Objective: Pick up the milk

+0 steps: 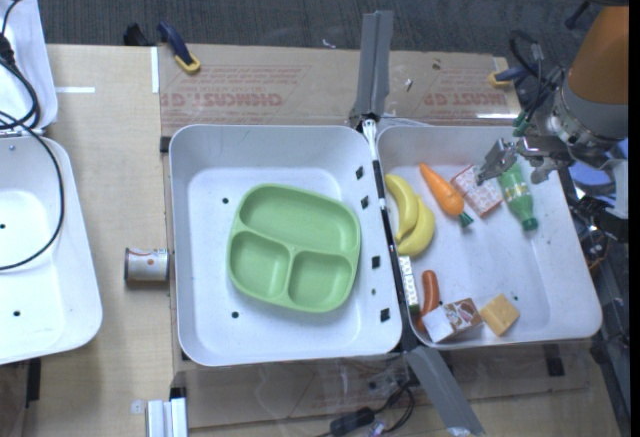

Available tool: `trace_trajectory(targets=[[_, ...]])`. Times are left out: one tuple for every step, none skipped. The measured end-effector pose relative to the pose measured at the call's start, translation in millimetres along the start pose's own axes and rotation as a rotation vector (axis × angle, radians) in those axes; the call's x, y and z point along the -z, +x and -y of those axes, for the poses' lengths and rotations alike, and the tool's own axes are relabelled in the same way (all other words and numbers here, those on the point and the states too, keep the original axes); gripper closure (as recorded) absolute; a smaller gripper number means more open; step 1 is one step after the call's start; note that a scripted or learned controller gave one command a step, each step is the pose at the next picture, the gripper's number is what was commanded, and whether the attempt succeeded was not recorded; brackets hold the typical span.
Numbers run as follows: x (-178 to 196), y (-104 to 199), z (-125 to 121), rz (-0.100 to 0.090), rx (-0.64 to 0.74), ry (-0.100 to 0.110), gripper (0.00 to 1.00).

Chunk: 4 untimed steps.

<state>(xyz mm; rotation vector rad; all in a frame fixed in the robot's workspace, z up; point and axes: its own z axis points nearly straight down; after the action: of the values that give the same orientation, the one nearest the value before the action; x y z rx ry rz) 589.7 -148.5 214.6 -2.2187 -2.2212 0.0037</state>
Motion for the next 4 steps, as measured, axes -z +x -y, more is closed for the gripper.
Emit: trace_trajectory(targets=[[-24.6,107.7,69.7,0.0,-0.121,0.001,0.0],[-43.1,44.6,112.2,-0.001,0.182,0.001,0.0],[-12.2,43.9,111.3,0.001,0.067,-0.003,0.0],[-24.9,127.0,89.7,0.001,0.119,0.0,0.0]])
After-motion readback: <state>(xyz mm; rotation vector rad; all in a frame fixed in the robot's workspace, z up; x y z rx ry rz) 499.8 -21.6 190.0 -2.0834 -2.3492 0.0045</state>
